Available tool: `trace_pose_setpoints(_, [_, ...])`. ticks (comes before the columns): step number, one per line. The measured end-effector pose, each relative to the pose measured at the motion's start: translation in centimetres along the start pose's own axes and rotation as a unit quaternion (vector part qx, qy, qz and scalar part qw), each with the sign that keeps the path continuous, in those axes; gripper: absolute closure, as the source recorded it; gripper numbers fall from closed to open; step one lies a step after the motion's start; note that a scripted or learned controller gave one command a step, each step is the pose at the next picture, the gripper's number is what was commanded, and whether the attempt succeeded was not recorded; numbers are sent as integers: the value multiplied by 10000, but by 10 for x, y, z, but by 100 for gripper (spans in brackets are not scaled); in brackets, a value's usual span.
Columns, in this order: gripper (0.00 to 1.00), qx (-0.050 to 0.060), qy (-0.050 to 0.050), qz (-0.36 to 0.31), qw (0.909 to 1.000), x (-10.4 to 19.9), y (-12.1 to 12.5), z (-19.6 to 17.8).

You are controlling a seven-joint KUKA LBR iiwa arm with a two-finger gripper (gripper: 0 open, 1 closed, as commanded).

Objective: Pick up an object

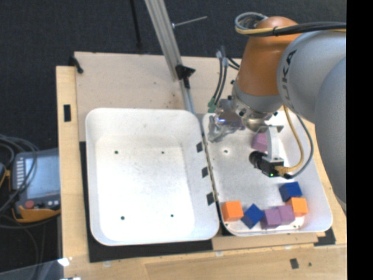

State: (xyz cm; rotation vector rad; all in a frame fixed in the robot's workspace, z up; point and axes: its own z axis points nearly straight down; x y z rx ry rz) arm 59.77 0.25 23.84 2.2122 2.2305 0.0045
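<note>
My gripper hangs low over the far left corner of the right bin, close to the wall between the two bins. The arm's orange band and grey body cover the bin's far side. A purple block lies just right of the gripper, apart from it. Along the near edge sit an orange block, a blue block and a purple block. Another orange block and another blue block lie at the near right. I see nothing between the gripper's tips.
The left bin stands beside the right one. A slanted metal post rises behind the bins. A black fitting with a green light hangs on a cable over the right bin. A monitor sits off the bench's left.
</note>
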Motion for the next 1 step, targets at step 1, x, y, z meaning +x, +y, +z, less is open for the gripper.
trace_pose_setpoints(1, [100, 6, -7, 6, 10000, 50, 8, 11])
